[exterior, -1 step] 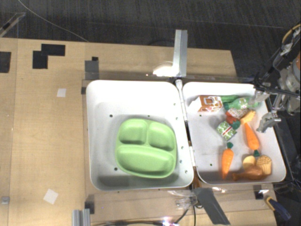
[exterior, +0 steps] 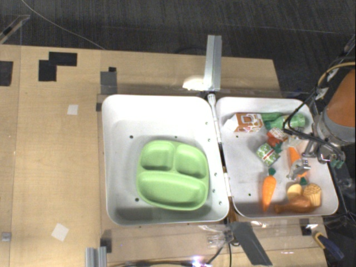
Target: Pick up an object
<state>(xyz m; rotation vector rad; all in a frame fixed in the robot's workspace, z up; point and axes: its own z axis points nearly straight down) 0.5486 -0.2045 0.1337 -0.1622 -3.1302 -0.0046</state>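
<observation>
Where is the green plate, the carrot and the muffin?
green plate [exterior: 173,174], camera view, middle of its dividers
carrot [exterior: 268,191], camera view, orange body
muffin [exterior: 313,194], camera view, its top

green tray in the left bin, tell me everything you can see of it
The green tray is a light green, plastic-looking plate with rounded corners and three compartments: two small ones at the far side, one long one at the near side. It lies flat, slightly turned, on the floor of the left bin, a little toward its near side.

Pincer [exterior: 301,170] hangs over toy food, maybe touching.
</observation>
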